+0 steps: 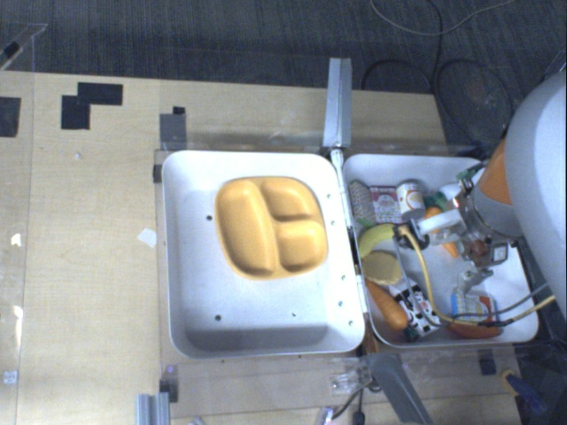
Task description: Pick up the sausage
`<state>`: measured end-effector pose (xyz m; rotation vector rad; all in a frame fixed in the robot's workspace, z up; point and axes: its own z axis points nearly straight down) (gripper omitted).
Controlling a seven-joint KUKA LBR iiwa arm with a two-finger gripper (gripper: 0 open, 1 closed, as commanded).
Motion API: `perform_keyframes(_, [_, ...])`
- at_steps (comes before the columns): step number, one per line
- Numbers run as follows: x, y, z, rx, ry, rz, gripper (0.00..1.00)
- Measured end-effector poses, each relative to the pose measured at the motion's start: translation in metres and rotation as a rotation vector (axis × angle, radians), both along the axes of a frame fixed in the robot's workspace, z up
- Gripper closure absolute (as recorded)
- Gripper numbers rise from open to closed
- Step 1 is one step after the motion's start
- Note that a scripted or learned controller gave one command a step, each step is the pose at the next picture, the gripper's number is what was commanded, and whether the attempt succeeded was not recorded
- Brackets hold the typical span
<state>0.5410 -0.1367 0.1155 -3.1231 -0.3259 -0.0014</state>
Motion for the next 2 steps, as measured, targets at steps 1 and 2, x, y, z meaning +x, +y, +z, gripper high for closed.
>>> perform_keyframes(1, [-0.054, 0.048, -0.009, 0.001, 0.000, 0.032, 0.00])
perform_keyframes(2, [-0.051, -0.012, -0.027, -0.003, -0.010, -0.005, 0.00])
